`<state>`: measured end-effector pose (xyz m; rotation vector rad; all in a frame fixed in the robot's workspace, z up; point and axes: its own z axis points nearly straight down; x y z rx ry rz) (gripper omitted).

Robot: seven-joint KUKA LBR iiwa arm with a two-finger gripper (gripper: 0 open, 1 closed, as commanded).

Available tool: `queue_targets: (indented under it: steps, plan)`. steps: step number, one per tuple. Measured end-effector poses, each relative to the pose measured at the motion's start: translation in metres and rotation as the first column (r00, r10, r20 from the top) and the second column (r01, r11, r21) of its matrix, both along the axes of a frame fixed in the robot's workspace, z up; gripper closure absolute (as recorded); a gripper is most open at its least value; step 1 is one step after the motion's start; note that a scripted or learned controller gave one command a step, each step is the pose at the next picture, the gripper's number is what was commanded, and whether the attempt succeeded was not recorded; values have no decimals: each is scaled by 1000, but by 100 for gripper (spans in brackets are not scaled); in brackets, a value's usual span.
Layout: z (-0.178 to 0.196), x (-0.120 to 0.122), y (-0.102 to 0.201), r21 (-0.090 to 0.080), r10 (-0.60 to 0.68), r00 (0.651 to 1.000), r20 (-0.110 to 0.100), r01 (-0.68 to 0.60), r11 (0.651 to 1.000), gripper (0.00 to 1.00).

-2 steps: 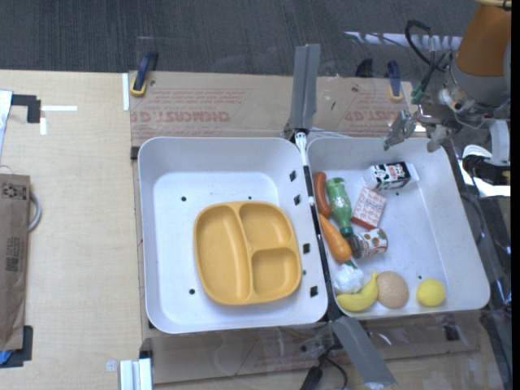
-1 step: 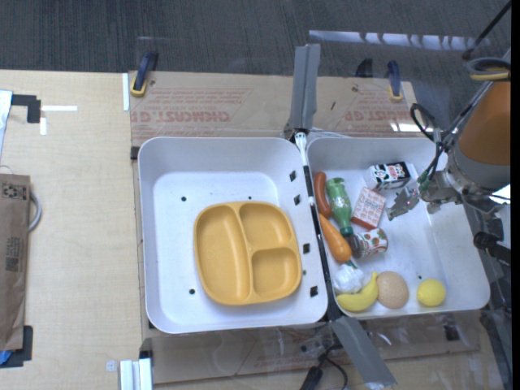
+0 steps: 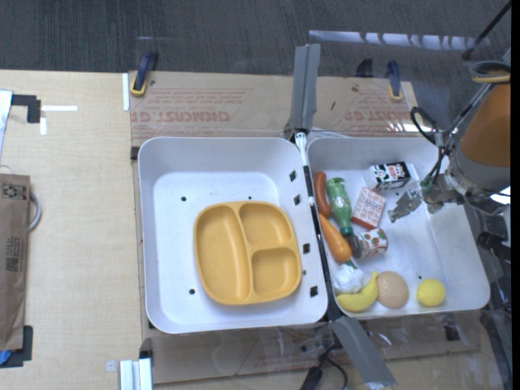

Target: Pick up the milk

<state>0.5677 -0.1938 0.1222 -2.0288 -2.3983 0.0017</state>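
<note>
The milk (image 3: 390, 174) is a small white carton with black cow patches, lying at the back of the right bin (image 3: 455, 242). My gripper (image 3: 406, 205) hangs just right of and in front of the carton, above the bin floor and apart from it. Its fingers stand open with nothing between them. The arm with its orange band (image 3: 487, 132) comes in from the right edge.
The right bin also holds a red sausage (image 3: 321, 192), a green bottle (image 3: 340, 205), a carrot (image 3: 335, 238), a pink box (image 3: 370, 207), a small can (image 3: 372, 242), a banana (image 3: 360, 295), a brown round item (image 3: 392, 289) and a lemon (image 3: 431, 292). The left bin (image 3: 162, 218) holds a yellow divided plate (image 3: 248, 250).
</note>
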Motion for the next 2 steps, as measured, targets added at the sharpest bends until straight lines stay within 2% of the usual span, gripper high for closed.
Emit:
queue_targets:
  steps: [1,2]
  plan:
    - [38,-84,8,1,-153,988,-1,153,988,0]
    - [76,-6,42,-1,57,998,2,-57,998,0]
